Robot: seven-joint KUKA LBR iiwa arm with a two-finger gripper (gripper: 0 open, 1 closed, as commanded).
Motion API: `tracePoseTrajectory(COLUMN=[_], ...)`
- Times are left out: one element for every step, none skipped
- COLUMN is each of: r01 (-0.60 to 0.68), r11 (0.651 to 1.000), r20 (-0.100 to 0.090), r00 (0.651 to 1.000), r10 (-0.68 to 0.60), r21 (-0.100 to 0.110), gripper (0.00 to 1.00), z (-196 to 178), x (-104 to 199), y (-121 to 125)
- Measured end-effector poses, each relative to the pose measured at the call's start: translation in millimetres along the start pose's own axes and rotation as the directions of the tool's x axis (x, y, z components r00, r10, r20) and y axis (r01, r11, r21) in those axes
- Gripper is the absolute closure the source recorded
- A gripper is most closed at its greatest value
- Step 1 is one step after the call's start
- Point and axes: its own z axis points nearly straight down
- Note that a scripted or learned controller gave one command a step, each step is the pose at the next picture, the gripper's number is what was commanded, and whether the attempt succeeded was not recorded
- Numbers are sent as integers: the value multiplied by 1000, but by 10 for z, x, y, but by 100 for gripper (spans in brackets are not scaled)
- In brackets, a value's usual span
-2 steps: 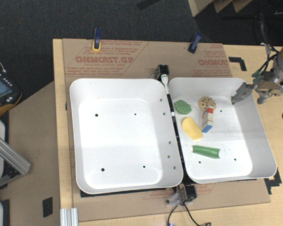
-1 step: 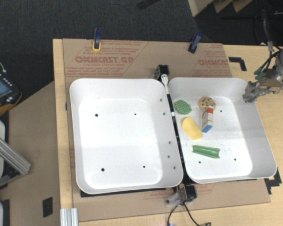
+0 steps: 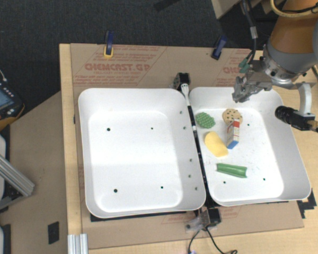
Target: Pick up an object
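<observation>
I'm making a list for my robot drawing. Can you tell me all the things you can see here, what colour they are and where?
Bins: 2, white, side by side on the bench.
Round green thing: 1, green, right bin, near its left wall.
Tan disc: 1, tan with dark dots, right bin, upper middle.
Small box: 1, white, red and blue, right bin, just below the disc.
Yellow block: 1, yellow, right bin, middle.
Green stick: 1, green, right bin, lower middle.
Clamps: 2, blue, far edge of the board.
Board: 1, brown with red print, under the bins.
Arm: 1, grey and orange, upper right.
Gripper: 1, dark grey, over the right bin's far edge.
</observation>
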Motion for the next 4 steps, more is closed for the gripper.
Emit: tracePoseTrajectory(r01=[-18, -12, -21, -6], r11=[1000, 1000, 1000, 1000], r20=[2, 0, 4, 5], r00=[1000, 1000, 1000, 1000], r10=[18, 12, 21, 6], r21=[16, 14, 13, -14], gripper=[100, 100, 100, 100], z=[717, 758, 984, -1038], x=[-371, 91, -549, 100], y=[-573, -1052, -1350, -982])
